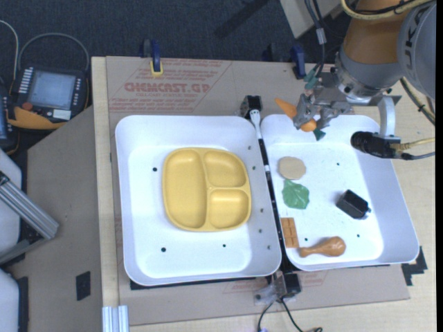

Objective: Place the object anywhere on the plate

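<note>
Claw [309, 120] sits over the far edge of the right bin [387, 185], near the divider between the two bins. A small orange carrot-like piece [286, 106] lies at the claw tips: its pointed end sticks out to the left, and a second orange patch shows low between the tips. It looks pinched between the fingers, so I log the claw as closed narrow on the carrot, though the contact itself is small and partly hidden by the wrist hardware.

Key relation: the yellow divided plate [206, 188] lies in the left bin [138, 185], to the left of the claw and nearer the camera. The carrot's long axis runs roughly left to right, its tip pointing toward the left bin.

Judgement: the next move needs a carry leftward across the divider and toward the camera, then a lowering over any plate compartment.

Other items in the right bin, well apart from the claw: tan round disc [292, 167], green leaf piece [296, 195], black block [353, 204], brown drumstick shape [323, 247], small brown strip [289, 232].
</note>
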Controlling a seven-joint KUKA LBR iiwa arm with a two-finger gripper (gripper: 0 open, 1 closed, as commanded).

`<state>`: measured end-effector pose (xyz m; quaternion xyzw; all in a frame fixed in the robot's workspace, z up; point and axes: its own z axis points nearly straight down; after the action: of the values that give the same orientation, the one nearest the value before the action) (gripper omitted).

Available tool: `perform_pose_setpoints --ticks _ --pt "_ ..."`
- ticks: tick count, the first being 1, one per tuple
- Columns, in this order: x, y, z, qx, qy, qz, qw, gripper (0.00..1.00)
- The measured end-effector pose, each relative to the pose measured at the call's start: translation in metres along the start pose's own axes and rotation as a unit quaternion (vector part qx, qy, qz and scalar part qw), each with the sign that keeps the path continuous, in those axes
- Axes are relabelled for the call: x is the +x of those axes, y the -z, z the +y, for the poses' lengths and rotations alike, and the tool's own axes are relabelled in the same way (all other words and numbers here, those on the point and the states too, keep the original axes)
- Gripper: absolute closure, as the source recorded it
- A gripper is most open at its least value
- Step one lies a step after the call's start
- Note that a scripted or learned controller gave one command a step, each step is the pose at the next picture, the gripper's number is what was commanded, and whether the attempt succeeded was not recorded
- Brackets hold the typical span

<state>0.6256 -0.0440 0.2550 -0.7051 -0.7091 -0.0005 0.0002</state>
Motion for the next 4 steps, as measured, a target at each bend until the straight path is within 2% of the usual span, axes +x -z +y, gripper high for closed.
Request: perform_pose_setpoints --ticks 3,4 --pt "0.162 -0.038 -0.008 0.003 0.0 0.0 1.0 1.0" --pt "0.226 -0.032 -0.012 -0.001 0.001 0.001 1.0 1.0"
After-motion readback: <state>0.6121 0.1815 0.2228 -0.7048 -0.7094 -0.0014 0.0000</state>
